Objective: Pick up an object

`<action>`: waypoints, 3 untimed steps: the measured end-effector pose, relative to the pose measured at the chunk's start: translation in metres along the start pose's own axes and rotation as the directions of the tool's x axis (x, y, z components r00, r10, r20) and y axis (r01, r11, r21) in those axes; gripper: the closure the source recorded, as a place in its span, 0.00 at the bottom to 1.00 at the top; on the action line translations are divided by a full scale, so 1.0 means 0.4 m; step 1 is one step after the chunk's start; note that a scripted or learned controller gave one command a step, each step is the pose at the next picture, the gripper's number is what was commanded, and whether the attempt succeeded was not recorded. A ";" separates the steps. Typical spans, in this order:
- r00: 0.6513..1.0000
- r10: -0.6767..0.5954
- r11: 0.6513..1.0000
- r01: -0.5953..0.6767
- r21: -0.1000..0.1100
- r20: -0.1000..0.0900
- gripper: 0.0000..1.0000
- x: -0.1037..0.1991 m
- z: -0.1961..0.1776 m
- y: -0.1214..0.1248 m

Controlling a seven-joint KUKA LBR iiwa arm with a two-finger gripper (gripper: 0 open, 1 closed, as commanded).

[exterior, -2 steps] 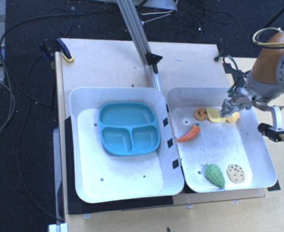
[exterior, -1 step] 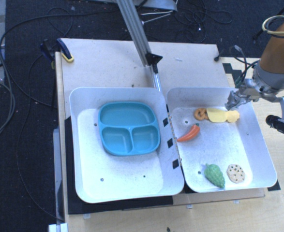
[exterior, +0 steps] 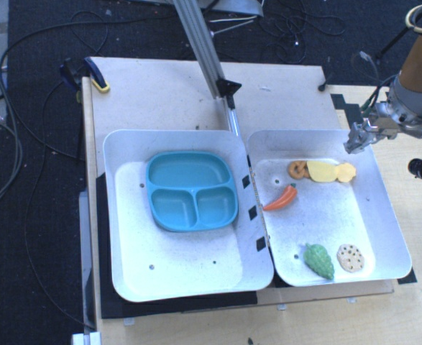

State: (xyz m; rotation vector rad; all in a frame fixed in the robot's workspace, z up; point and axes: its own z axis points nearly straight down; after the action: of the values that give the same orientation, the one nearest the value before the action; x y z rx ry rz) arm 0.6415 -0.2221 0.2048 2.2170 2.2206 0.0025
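Steel at my wrist's end, my gripper (exterior: 356,144) hangs over the far right rim of the right bin (exterior: 383,214). It is small and dark against the bench from this slanted view, so I cannot tell how it is set, and I see nothing held in it. I judge I am parked at the rim on purpose, clear of the contents, so the camera gets an unblocked look before I commit to a target.

Nearest to me lies the yellow piece (exterior: 329,172), close under the bin's far wall, with a small brown ring-shaped pretzel (exterior: 297,169) touching its left end. Just below and left of those rests the orange carrot (exterior: 281,198), tilted, its green tip up. Well apart, near the bin's front edge, sit the green leafy piece (exterior: 319,260) and the round speckled cookie (exterior: 350,258), side by side and just beside each other. Any of these would satisfy the task; the yellow piece is the shortest reach, but the pretzel pressed against it could get nudged or pinched along with it. The carrot lies alone with room on both flanks, which I judge the cleaner pick.

Farther out, the left bin (exterior: 124,264) carries a blue divided tray (exterior: 193,190), three compartments facing up.
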 end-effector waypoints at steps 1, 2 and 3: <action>1.000 -0.003 1.000 0.003 0.003 -0.002 1.00 0.111 -0.014 -0.008; 1.000 -0.003 1.000 0.003 0.004 -0.002 1.00 0.259 -0.037 -0.034; 1.000 -0.003 1.000 0.003 0.005 -0.002 1.00 0.398 -0.065 -0.065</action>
State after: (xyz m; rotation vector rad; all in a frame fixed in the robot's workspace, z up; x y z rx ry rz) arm 0.6153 -0.0628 0.2303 2.2176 2.2273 -0.0008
